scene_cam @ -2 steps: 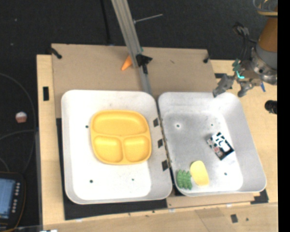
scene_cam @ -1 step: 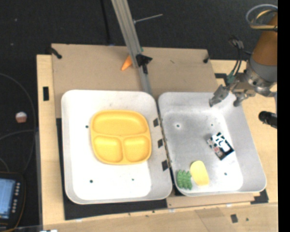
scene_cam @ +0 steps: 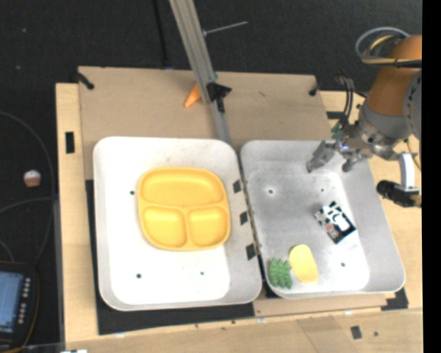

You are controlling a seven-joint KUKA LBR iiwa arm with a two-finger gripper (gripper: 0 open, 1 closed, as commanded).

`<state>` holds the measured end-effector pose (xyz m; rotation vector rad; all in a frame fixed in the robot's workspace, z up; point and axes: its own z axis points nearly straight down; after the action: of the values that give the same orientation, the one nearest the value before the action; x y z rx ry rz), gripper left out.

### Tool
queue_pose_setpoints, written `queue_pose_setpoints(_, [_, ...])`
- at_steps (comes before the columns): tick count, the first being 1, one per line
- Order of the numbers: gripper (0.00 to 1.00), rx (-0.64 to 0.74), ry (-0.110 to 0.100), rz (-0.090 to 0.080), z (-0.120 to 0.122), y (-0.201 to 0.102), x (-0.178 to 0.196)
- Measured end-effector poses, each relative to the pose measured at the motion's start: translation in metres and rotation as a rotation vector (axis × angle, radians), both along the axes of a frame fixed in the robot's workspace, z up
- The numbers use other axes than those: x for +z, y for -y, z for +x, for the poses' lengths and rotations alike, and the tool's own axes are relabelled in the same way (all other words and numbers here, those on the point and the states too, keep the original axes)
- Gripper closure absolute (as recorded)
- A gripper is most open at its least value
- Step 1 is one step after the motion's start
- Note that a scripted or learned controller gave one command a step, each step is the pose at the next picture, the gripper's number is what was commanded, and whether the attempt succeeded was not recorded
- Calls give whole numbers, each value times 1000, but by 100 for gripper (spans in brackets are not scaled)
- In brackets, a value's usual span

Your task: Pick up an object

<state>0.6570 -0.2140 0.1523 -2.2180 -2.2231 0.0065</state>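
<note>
Two shallow white bins sit side by side. In the left white bin point(scene_cam: 117, 271) we see a yellow plastic tray with three sections point(scene_cam: 183, 208). In the right white bin point(scene_cam: 279, 171) we could pick the small green bumpy toy point(scene_cam: 280, 272), the smooth yellow rounded block point(scene_cam: 303, 263) touching it, or the black and white printed item point(scene_cam: 334, 222). Our grey two-finger gripper point(scene_cam: 331, 157) hovers spread wide over the far right corner, holding nothing. We should move above one thing, then go straight down.

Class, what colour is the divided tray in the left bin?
Yellow: the tray shows plainly in the camera view, lying in the white left bin.
</note>
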Motion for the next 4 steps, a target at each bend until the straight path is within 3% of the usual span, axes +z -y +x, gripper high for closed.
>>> queue_pose_setpoints(1, [0,0,0,0,-1,1,-53])
queue_pose_setpoints(2, [100,3,8,-5,1,2,-37])
queue_pose_setpoints(4, [100,1,12,-1,17,12,62])
